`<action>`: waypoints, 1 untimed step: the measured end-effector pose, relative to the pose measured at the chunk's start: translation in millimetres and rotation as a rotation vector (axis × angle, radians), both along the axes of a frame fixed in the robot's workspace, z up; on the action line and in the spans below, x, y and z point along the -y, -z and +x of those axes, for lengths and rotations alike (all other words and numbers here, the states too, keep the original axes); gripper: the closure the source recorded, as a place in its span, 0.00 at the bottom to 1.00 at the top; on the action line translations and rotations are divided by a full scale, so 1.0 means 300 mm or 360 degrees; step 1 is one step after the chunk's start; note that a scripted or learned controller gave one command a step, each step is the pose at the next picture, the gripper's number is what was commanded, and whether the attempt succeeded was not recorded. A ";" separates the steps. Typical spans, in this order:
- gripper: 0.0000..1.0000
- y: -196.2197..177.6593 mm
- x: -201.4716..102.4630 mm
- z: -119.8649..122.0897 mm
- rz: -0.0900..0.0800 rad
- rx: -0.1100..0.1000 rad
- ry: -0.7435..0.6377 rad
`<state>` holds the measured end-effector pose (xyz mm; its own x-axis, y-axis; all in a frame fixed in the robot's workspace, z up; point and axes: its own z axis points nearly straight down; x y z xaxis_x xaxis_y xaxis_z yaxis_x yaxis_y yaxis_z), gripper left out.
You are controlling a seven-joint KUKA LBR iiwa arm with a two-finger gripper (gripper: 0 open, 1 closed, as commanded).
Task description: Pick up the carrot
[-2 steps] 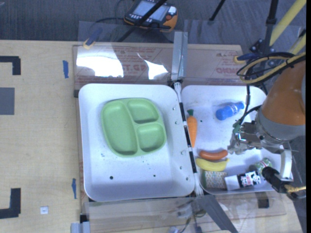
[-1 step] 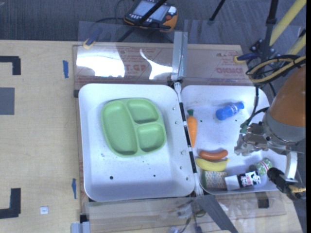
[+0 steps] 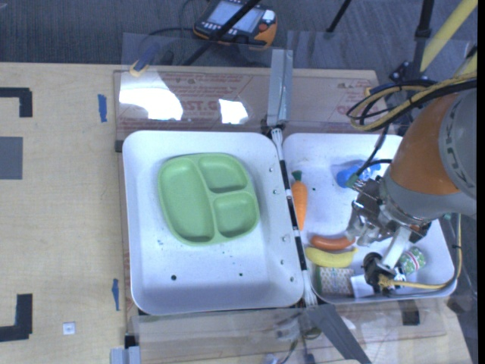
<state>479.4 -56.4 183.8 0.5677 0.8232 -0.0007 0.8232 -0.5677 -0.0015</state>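
Currently: carrot [image 3: 300, 202] in right bin [image 3: 318, 150], beside its left wall, long axis running near-to-far, green top at the far end. Gripper [image 3: 362, 230] above the hot dog [image 3: 332, 242]; finger state cannot be told.

My carrot [image 3: 300, 202] is orange with a green top; it lies lengthwise along my right bin's left wall, green end pointing toward the far side.

A divided plate [image 3: 206, 198] sat in the left bin [image 3: 144, 279]. In the right bin [image 3: 322, 154], the carrot [image 3: 300, 202] lay along the left wall, with a sausage [image 3: 331, 242] and banana [image 3: 330, 257] nearer the front. The end effector [image 3: 364, 230] hung just right of them, perhaps touching the sausage.
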 end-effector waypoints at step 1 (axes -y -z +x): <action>1.00 0.321 0.208 0.005 -0.0004 0.0013 -0.0081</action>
<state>480.9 -118.7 87.6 0.5251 0.8510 0.0013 0.8510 -0.5251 0.0066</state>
